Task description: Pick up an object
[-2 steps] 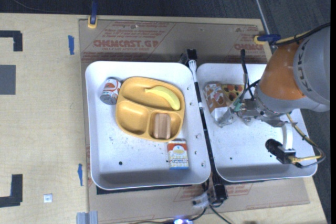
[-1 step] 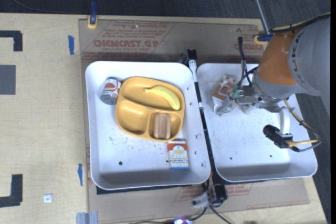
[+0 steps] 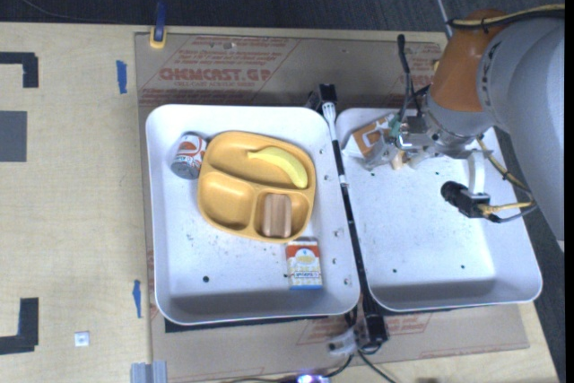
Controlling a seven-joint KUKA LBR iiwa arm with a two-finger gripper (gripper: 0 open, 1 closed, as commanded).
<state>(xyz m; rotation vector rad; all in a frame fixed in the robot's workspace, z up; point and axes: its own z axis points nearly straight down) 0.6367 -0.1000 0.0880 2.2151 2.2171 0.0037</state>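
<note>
Camera view, nearest first: a small orange-and-white carton [image 3: 305, 265] stood at the 6 o'clock edge of the left shallow white plastic bin [image 3: 179, 282]. Beyond it, at that bin's centre, lay a yellow moulded plastic tray [image 3: 224, 193] with compartments. A brown rectangular block [image 3: 275, 213] sat in its 5 o'clock compartment and a yellow banana [image 3: 280, 161] in its 1 o'clock compartment, the banana's long axis running from about 10 to 4 o'clock. A silver-and-red metal can [image 3: 186, 154] lay touching the tray at its 10 o'clock side.

In the right shallow white plastic bin [image 3: 421, 256], the gripper [image 3: 395, 148] stood at the bin's 11 o'clock corner, with the grey arm and its orange band at the gripper's 2 o'clock. A small flat orange-brown packet [image 3: 365, 138] with a pale edge lay just beside the gripper at its 9 o'clock, near the wall between the bins. Whether the two touched could not be told, nor whether the gripper was spread or pressed together. The packet sat corner-on like a diamond, and its long axis could not be told.

Farthest, a brown cardboard sheet [image 3: 215, 72] with red print showed at 12 o'clock beyond both bins.
</note>
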